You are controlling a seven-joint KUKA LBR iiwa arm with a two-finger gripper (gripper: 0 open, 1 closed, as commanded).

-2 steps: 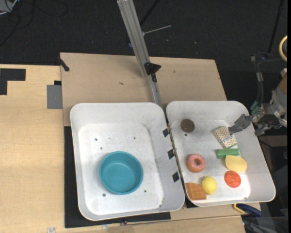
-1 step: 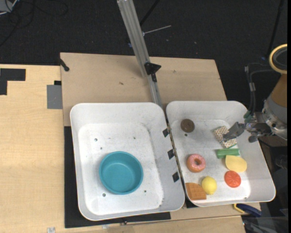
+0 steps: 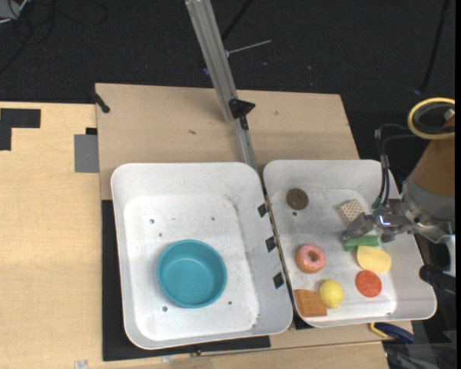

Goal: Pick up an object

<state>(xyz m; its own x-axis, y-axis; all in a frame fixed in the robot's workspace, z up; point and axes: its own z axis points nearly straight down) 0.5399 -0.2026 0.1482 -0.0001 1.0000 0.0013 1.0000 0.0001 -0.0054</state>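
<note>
- The two white bins [image 3: 186, 177] are lit brightly and evenly from above, and their floors are nearly washed out.
- The surroundings beyond the bench [image 3: 31, 229] are left almost black.
- Only short, soft shadows are cast.
- Fine detail is softened by slight blur and grain throughout.

Smooth glossy teal plastic bowl [image 3: 191, 274], matt white bins [image 3: 131, 198] — scuffed, pale wood-grain bench [image 3: 38, 229], ribbed metal rail [image 3: 213, 48].

I see my claw [image 3: 359, 231] over the right bin [image 3: 323, 177], touching 1 flat piece [image 3: 361, 241]. A ring [image 3: 310, 258] lies to its left, 2 round pieces [image 3: 374, 260] just below, and a bowl [image 3: 191, 273] sits far left in the other bin [image 3: 138, 183].
</note>
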